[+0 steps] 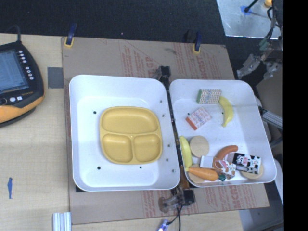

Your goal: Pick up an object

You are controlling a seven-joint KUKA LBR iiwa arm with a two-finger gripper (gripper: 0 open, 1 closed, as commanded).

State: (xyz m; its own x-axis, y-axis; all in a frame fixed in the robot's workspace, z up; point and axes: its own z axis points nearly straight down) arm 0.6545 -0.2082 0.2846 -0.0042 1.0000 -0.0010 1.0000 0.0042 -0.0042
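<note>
Yellow plastic shows first in your right bin [250, 93]: a small banana [226, 110] lies toward its far side, beside a green-edged speckled packet [209, 96] and a red-and-white packet [198, 117]; you cannot read the print on either. Nearer you, crowded along the front wall, sit a round tan biscuit [199, 146], a longer banana [185, 151], a carrot [204, 173], a sausage [225, 151] and a black-and-white printed carton [247, 162], its writing too small to read. The left bin [82, 93] holds a yellow three-part tray [130, 134]. The gripper [257, 64] hangs beyond the right bin's far corner, touching nothing; you cannot tell how it is set.
</note>
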